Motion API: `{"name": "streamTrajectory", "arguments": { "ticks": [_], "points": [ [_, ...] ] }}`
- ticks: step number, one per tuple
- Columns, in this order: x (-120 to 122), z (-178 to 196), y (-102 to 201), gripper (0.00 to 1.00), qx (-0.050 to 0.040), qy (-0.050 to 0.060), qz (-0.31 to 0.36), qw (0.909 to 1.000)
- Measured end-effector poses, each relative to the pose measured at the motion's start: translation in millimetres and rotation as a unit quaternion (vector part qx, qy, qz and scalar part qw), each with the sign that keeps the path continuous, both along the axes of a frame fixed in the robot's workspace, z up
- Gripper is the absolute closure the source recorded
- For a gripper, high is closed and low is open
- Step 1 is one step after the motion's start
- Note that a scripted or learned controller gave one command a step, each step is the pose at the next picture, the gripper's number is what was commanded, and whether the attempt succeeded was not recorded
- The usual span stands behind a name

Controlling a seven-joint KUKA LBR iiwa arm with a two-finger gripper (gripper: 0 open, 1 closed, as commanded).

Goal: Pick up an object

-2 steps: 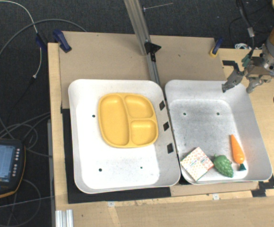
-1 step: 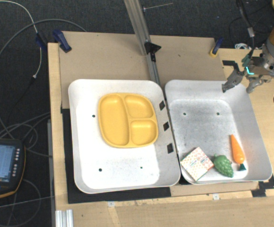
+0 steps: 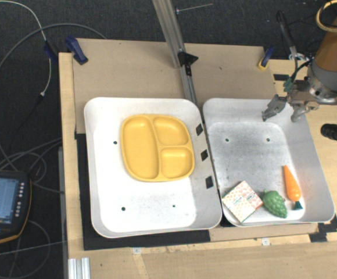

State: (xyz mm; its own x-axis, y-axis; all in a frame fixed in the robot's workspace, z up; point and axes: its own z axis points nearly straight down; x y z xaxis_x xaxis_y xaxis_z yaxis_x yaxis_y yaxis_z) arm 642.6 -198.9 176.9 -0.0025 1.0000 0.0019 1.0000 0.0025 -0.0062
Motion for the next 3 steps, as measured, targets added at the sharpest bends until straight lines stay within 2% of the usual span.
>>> {"name": "streamTrajectory", "arguments": {
  "ticks": [2, 3],
  "points": [
    [0, -87, 2, 0.0, 0.0, 0.0, 0.0, 1.0],
    [3, -72, 2, 1.0, -0.001, -0.004, 0.0, 1.0]
  ]
}}
